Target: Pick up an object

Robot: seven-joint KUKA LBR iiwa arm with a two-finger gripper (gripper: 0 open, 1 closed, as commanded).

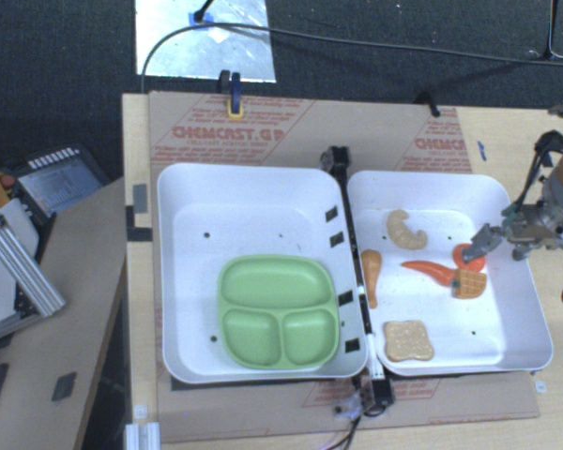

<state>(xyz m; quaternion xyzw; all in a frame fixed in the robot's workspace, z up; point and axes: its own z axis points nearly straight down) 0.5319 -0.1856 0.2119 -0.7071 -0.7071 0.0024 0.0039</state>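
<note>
On the desk (291,120), going left to right, the left bin (183,214) carries a green divided plate (278,309) lying toward its near side; it looks like thin moulded plastic, light and stiff, but broad and flat, so only its raised rim would give a hold. The right bin (516,336) holds small toy foods. An orange carrot (370,276) lies against the left wall, lengthwise near to far; likely hard, smooth plastic, light, best pinched across its thicker far end, though the wall leaves little room on that side. Just right of it toward the far side sits a tan croissant (406,230), curved and plump, easy to span across its middle. Near the front lies a slice of toast (408,340), flat and low, so it could slip unless pinched by its edges. Further right a red chilli pepper (432,270) touches a waffle (469,283), with a red piece (467,254) just behind them; crowded together, they would be awkward to separate. The gripper (483,239) hangs over this cluster at the bin's right side; whether it is spread or closed I cannot tell, and nothing is visibly held.
</note>
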